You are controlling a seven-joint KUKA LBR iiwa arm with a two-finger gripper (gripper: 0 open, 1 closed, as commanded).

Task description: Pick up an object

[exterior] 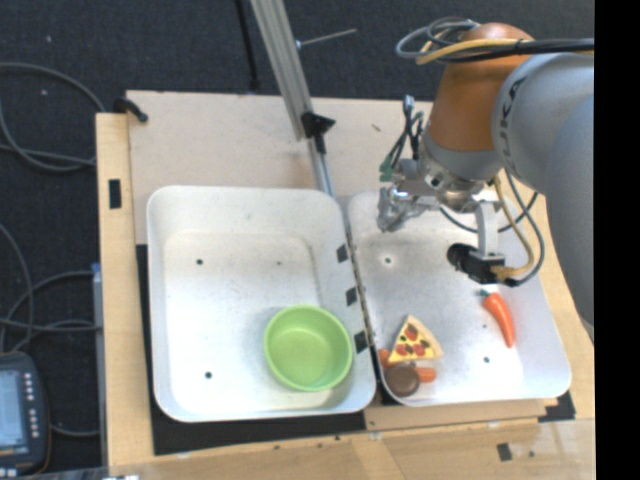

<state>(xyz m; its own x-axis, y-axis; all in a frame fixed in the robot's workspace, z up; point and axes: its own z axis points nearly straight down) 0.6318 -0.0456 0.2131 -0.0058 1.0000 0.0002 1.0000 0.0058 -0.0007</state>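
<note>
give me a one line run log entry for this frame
gripper over right bin far corner | nothing visibly held | carrot, pizza slice right bin | green bowl left bin

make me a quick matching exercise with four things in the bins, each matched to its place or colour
Things:
1. green bowl
2. toy pizza slice
3. toy carrot
4. gripper

Places:
A. right bin, near its right side, orange and lying flat
B. left bin, near its front right corner
C. above the far left part of the right bin
D. right bin, front left, just above a small brown round piece

Pairs: 1-B, 2-D, 3-A, 4-C
</note>
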